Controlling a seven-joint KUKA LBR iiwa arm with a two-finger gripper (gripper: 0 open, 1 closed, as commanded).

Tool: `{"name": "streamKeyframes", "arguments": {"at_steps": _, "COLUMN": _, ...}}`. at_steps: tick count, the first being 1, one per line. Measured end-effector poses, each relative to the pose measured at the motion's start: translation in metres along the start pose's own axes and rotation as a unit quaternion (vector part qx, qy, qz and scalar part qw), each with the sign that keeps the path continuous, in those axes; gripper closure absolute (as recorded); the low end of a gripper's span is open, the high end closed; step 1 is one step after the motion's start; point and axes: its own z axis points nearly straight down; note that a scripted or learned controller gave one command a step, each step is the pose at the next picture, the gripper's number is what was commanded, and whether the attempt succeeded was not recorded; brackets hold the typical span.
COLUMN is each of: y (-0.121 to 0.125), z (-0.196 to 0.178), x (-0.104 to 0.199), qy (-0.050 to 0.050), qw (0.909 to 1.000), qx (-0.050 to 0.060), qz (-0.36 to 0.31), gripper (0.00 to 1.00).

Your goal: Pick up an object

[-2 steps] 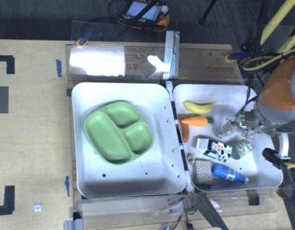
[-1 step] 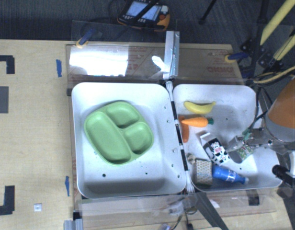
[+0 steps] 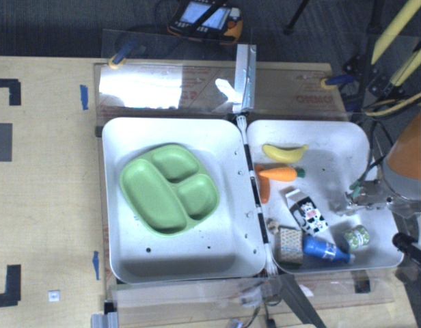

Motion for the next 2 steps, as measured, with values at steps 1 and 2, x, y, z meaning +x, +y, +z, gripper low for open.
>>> {"name": "streamKeyframes", "arguments": {"at_steps": 1, "y": 0.000, "z": 0.000, "x": 0.002, "qy": 0.002, "qw": 1.0000, "qx": 0.001, "qz": -0.001, "gripper": 0.00}}
{"name": "streamKeyframes", "arguments": {"at_steps": 2, "y": 0.049, "z": -0.040, "x": 0.073, "qy": 0.000, "qw": 0.9960, "qx": 0.004, "qz": -0.089, "gripper": 0.00}}
